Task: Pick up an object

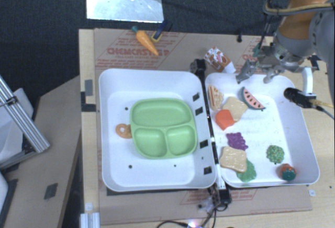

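Gripper (pixel 256 71) poised over the far edge of the right bin (pixel 308 143), fingers spread apart, pinching nothing, just above and beside the watermelon slice (pixel 252 99).

Red printing on the cardboard sheet (pixel 172 44) under both bins, too blurred to read with certainty (a small printed packet (pixel 216 58) lies on it too, wording illegible).

Two white bins. In the left bin (pixel 112 91): one green divided plate (pixel 159 127), one pretzel (pixel 123 130). In the right: watermelon slice, orange block (pixel 224 119), purple grapes (pixel 236 141), toast slice (pixel 233 159), broccoli (pixel 275 154), and a few other toy foods. One toy carrot (pixel 145 42) outside, on the cardboard.
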